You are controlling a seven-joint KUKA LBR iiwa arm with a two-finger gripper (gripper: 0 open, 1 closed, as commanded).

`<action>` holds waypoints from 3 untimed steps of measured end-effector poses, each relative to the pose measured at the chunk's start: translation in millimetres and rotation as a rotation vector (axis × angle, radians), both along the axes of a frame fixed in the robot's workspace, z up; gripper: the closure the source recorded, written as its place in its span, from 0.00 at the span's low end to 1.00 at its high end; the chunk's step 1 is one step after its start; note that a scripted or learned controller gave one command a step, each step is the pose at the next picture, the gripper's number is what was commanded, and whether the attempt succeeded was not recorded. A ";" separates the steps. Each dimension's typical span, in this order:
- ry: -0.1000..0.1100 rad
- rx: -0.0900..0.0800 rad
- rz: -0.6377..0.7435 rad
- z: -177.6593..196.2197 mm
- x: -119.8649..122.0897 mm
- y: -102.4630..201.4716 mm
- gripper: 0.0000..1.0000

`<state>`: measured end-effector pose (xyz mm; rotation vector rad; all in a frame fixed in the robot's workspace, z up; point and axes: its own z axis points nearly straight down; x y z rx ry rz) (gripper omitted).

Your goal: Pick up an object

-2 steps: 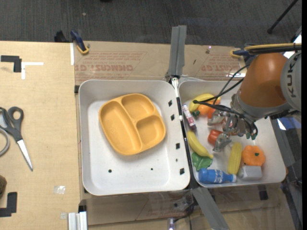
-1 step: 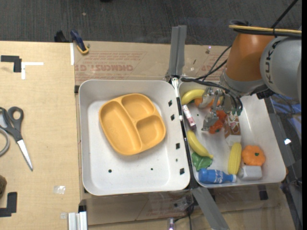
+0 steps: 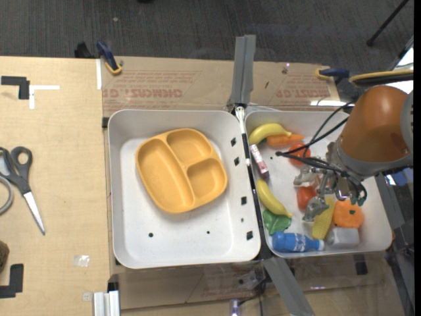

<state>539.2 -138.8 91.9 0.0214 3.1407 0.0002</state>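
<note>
The arm (image 3: pixel 371 127) reaches into the right bin (image 3: pixel 375 242), its gripper (image 3: pixel 320 199) low over the clutter at the bin's middle. Whether it is open or has hold of anything cannot be told. Just beside it lie a red piece (image 3: pixel 305 195), a yellow piece (image 3: pixel 322 224) and an orange fruit (image 3: pixel 347 214). Two bananas (image 3: pixel 271 197) lie along the left wall, a blue bottle (image 3: pixel 296 243) by the near rim. The left bin (image 3: pixel 131 242) holds a yellow plate (image 3: pixel 181 170).

I see an orange-yellow divided plate (image 3: pixel 181 168), white bins (image 3: pixel 125 196), yellow bananas (image 3: pixel 264 132), a blue bottle (image 3: pixel 296 243), grey-handled scissors (image 3: pixel 24 180), an orange arm band (image 3: pixel 376 125).
</note>
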 end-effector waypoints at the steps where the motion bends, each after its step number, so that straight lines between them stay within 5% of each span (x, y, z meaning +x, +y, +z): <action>1: -0.006 0.000 -0.002 14.1 86.3 23.8 0.00; 2: -0.002 0.000 -0.149 0.6 41.9 9.9 0.00; 3: -0.003 0.000 -0.233 0.5 55.3 44.5 0.00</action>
